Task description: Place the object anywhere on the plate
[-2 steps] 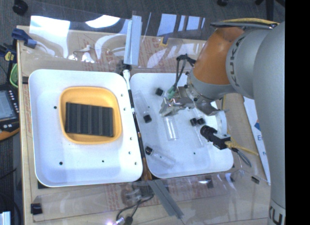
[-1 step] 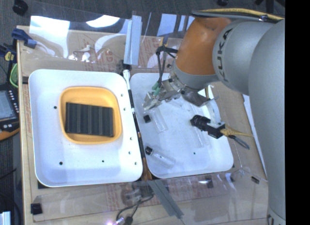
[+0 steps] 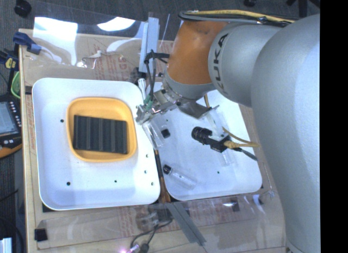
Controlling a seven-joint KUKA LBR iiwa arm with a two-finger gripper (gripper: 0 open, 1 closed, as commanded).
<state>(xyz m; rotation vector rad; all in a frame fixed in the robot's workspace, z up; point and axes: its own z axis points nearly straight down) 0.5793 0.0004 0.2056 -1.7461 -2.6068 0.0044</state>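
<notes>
Hand point(image 3: 148, 111) at frame centre, over the seam between the bins; can't tell its grip. Dark ridged block point(image 3: 102, 134) lies flat on yellow plate point(image 3: 100, 104), just left of hand.

Outstretched arm point(image 3: 255, 56), gripper point(image 3: 147, 110) downward.

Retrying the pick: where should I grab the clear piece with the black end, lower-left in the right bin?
Probably take the clear piece across its narrow middle, coming from straight above: it lies flat, long and thin, so closing across the width looks surest.
</notes>
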